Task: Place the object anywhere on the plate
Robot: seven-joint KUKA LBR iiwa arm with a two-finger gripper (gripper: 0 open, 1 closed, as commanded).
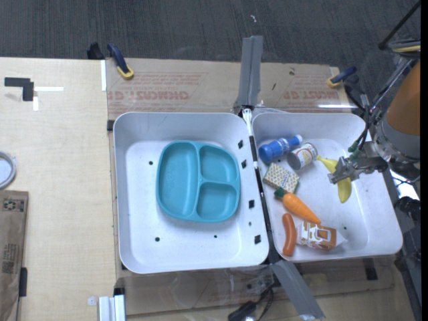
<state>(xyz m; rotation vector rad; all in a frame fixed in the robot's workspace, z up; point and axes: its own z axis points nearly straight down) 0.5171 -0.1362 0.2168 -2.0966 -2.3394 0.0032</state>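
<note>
Plate [198, 181]: teal, three-section, in left bin [130, 199]. Right of plate, in right bin [381, 236]: bottle [277, 148], can [302, 156], carrot [299, 206], sausage [288, 233], banana [340, 179]. Gripper [346, 170] over banana; finger state cannot be told.

plate [198, 181] in left bin [127, 199]; banana [342, 182], carrot [300, 206] in right bin [374, 229]

The wooden bench [60, 146] carries two white bins: the left bin [134, 246] touching the right bin [381, 243], with a tape roll [5, 171] well left of them.
</note>
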